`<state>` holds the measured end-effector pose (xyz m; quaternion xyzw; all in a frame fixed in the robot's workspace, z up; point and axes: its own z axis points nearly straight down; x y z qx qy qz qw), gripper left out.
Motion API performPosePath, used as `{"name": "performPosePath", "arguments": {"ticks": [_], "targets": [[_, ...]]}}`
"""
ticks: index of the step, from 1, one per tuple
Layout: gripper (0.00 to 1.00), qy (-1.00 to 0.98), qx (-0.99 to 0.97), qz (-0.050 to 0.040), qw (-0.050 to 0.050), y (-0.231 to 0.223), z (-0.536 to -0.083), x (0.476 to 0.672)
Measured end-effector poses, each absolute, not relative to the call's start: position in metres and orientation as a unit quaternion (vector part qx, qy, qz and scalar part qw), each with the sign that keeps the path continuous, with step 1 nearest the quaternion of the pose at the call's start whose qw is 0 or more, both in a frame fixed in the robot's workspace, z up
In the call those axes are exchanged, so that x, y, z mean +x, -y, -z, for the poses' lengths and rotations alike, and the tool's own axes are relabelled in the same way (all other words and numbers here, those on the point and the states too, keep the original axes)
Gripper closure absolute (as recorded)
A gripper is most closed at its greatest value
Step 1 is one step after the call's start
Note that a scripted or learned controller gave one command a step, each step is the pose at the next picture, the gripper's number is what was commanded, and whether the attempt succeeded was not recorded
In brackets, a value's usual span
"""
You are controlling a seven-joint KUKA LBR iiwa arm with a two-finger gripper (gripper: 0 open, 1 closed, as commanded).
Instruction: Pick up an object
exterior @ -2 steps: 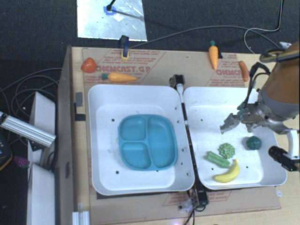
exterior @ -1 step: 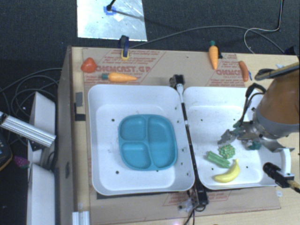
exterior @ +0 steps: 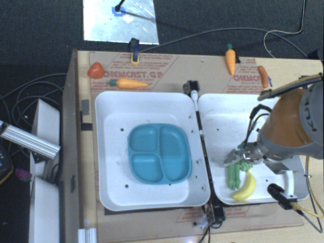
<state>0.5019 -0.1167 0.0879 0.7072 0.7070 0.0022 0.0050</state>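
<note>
In the right bin [exterior: 223, 110], near its front edge, a green toy vegetable [exterior: 233, 176] lies next to a yellow toy banana [exterior: 246, 187], and the two touch. My gripper [exterior: 239, 157] hangs at the far end of the green vegetable, low over the bin floor. The grey and orange arm [exterior: 293, 125] covers the bin's right part. The wrist hides how the gripper meets the vegetable.
The left bin [exterior: 114, 135] holds a blue divided plate [exterior: 159, 153]. On the cardboard behind the bins lie a toy carrot [exterior: 130, 83], a red tomato [exterior: 95, 70], a second carrot [exterior: 230, 61] and an orange piece [exterior: 263, 76]. A black divider [exterior: 200, 135] runs between the bins.
</note>
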Motion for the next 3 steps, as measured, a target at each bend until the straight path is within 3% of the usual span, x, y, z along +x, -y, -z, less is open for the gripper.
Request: {"name": "performPosePath", "arguments": {"ticks": [1,2,3], "targets": [[0.00,-0.708,0.706,-0.0014,0.003,0.140,-0.177,0.620],[0.00,-0.707,0.707,0.0001,0.000,0.134,-0.169,0.525],[0.00,-0.708,0.707,-0.0004,0.000,0.127,-0.084,0.500]]}}
